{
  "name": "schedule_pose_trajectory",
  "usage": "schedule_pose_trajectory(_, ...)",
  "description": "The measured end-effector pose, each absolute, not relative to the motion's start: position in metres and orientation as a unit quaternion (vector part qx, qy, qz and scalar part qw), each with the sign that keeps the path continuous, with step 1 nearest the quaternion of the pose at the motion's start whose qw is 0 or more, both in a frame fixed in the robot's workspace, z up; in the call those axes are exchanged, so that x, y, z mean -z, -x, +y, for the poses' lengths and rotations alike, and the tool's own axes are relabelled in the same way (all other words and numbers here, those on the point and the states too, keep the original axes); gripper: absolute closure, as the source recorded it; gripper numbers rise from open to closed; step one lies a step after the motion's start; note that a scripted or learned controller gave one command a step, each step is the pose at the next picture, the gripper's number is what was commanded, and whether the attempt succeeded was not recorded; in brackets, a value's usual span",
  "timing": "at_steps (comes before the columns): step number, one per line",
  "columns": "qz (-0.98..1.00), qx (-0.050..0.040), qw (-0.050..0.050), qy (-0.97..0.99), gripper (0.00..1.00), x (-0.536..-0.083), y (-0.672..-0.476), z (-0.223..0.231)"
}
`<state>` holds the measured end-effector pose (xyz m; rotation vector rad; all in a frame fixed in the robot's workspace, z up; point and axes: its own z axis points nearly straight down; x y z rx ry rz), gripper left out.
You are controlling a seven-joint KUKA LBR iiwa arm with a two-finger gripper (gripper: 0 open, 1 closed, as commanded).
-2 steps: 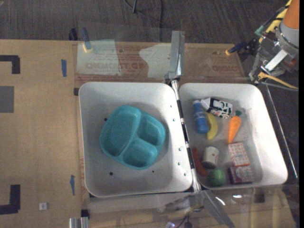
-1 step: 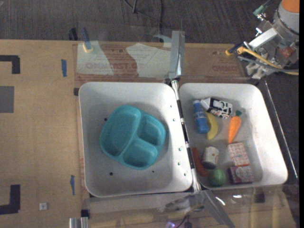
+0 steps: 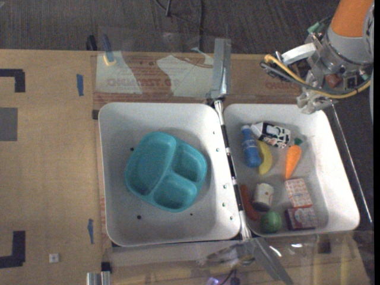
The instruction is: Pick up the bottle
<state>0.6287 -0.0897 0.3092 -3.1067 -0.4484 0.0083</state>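
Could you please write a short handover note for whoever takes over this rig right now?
Tool: above the right bin's far right corner, holding nothing that I can see; finger state unclear.
Bottle: blue, lying in the right bin near its left wall, touching the banana.
Left bin: holds the teal divided plate.
Done: nothing yet; bottle not grasped.
Left: move over the bottle, grasp, lift.
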Motion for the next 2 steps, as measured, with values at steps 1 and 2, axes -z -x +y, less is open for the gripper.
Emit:
schedule_pose_trajectory(1, -0.105, 0.0008, 0.0, 0.994, 1.0, -0.363, -0.609, -0.034)
schedule_pose_trajectory(2, -0.152, -0.0007, 0.0, 0.988, 1.0, -0.373, -0.625, -0.144)
